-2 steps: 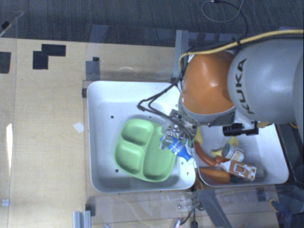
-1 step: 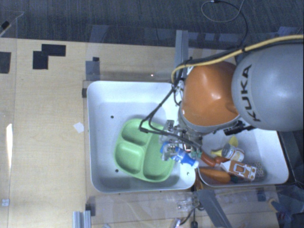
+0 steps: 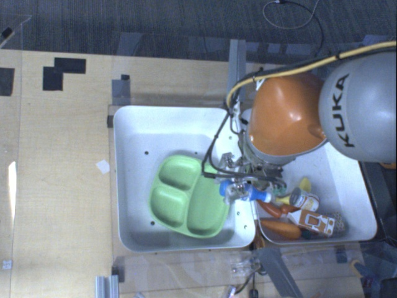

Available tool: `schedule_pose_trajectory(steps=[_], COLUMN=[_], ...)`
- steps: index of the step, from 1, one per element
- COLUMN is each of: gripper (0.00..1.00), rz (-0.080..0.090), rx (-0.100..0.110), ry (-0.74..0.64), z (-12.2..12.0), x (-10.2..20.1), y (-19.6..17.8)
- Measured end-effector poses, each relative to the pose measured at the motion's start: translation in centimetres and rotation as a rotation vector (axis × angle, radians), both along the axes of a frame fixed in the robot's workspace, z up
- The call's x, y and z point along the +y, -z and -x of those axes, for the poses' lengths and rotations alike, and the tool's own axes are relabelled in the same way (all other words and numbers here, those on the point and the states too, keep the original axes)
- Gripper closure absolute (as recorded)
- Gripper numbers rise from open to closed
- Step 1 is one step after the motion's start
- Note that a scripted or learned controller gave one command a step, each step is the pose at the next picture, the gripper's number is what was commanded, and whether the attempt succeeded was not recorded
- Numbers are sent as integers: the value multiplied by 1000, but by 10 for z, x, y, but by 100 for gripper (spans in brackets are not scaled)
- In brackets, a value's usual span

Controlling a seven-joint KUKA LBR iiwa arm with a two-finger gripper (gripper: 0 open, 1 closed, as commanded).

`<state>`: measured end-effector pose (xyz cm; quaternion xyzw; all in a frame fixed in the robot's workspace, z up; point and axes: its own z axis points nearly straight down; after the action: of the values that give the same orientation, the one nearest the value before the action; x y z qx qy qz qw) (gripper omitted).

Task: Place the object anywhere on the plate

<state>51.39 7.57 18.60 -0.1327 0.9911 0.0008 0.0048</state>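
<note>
Objects for the task lie in a small heap in the right bin [image 3: 366, 228]; we cannot tell which one is meant. The gripper [image 3: 239, 185] hangs over the wall between the two bins, just beside the right edge of the plate [image 3: 186, 197], and clutter at the wrist keeps us from judging how it stands or whether it has anything. A blue piece [image 3: 257, 195] shows right at it, touching or just under; we cannot say which. Outward from the plate's right edge we count one orange carrot-like item [image 3: 282, 230], one small can [image 3: 304, 199], and one printed box [image 3: 319, 222]. We count one green plate with three compartments, in the left bin [image 3: 133, 141]. One arm [image 3: 310, 113] looms above the plate's far right.
</note>
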Motion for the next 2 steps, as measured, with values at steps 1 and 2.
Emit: schedule_pose_trajectory(steps=[1,2], gripper=[100,100], rz=[1,2], rx=[-2,-4], ry=[-323,-345], z=[-15,-39], x=[27,25], y=[-3,-14])
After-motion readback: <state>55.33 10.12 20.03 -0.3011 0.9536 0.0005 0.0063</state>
